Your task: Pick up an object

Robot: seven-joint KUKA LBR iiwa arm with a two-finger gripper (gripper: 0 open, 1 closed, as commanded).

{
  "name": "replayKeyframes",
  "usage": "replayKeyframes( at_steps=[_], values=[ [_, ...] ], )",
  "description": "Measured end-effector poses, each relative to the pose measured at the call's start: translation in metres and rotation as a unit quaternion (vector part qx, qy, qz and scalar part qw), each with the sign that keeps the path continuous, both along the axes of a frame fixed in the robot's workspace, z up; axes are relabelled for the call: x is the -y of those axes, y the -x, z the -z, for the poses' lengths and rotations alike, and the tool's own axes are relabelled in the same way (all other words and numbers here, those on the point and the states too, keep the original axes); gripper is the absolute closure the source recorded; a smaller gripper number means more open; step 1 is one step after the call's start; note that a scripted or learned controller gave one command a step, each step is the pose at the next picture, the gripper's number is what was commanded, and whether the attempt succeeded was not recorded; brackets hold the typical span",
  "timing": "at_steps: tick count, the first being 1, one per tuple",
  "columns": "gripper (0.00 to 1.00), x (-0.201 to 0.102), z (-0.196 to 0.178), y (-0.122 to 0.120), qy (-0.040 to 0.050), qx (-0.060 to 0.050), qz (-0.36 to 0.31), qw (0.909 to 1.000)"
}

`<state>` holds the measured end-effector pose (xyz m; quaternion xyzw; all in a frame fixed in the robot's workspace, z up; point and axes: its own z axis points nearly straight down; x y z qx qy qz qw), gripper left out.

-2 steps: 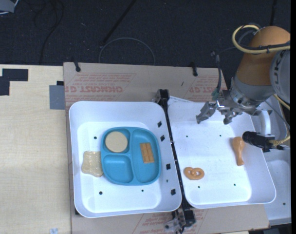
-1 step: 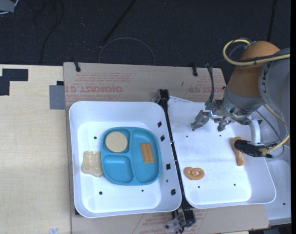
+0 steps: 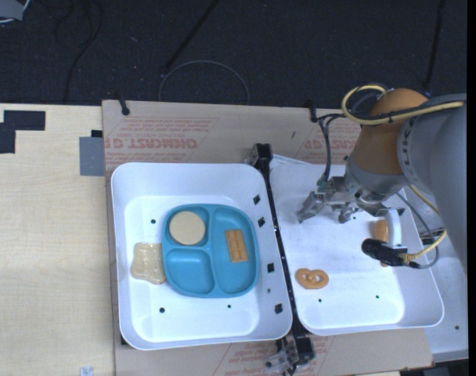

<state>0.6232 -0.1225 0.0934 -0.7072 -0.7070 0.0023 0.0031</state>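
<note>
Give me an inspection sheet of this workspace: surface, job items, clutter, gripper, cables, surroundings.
Surface: left bin and right bin, both white, side by side on a cardboard sheet.
Job's things: pretzel on the right bin's floor; orange piece beside the arm; blue divided tray in the left bin holding a round cracker and a rectangular cracker; pale piece against the tray's left edge.
Clutter: nothing seen.
Grippers: gripper low over the right bin, nothing visibly between its fingers.
Cables: yellow cable looped over the wrist.
Surroundings: dark floor with thin cables; wooden bench at left.
</note>
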Motion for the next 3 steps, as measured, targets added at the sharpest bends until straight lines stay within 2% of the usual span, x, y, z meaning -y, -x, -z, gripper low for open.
replayKeyframes(
  at_steps=[1, 2, 3],
  values=[
    [1.00, 0.001, -0.014, -0.001, 0.0002, 0.002, 0.002, 1.0000],
    [1.00, 0.003, -0.078, -0.003, 0.0010, 0.006, 0.001, 1.0000],
    [1.00, 0.013, -0.130, -0.003, 0.0013, 0.006, 0.002, 1.0000]
  ],
)
